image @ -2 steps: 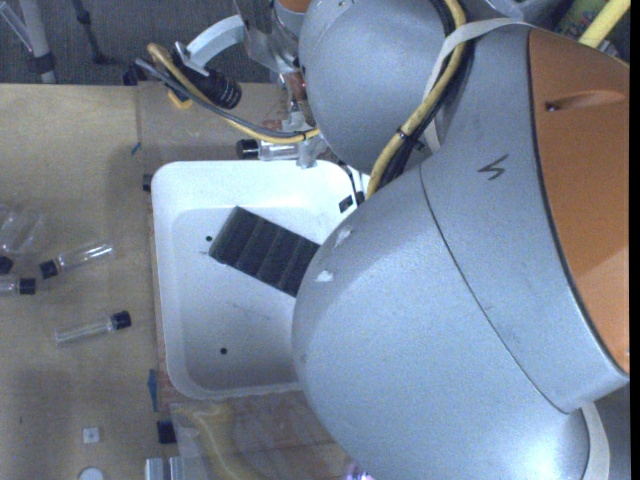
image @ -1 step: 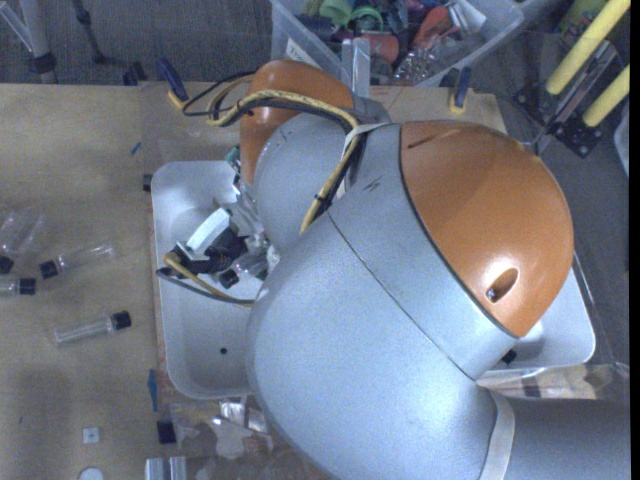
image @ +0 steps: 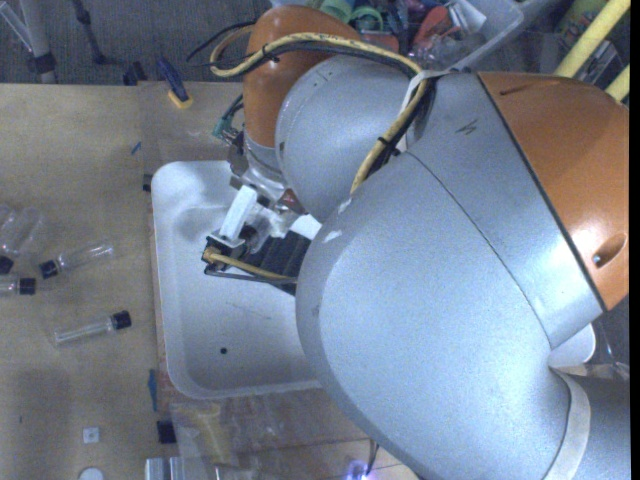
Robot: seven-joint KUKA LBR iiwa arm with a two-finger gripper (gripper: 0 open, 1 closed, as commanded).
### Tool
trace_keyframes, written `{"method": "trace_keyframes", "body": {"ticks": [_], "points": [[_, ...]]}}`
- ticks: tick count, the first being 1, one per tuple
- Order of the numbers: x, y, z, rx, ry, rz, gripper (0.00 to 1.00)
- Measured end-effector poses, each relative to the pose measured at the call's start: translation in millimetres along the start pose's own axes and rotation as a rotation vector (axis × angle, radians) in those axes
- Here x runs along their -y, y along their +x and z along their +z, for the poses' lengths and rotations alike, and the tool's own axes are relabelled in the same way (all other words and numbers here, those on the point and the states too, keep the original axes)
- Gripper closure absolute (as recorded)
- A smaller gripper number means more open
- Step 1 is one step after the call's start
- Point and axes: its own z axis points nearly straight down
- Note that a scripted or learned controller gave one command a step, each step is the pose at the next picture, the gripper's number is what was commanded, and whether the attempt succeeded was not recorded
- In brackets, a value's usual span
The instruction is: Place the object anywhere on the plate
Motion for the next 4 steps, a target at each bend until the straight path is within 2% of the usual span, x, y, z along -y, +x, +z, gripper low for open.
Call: {"method": "trace_keyframes", "body": {"ticks": [1,2,3,4], "points": [[-18,14,46,0.001,0.001,-0.536,1.00],[-8,-21,30,0.001,0.000,-1.014,1.00],[-38,9,75,-0.005,-0.008,-0.543,1.00],[-8,4,14,0.000,-0.002,-0.788,1.00]]}}
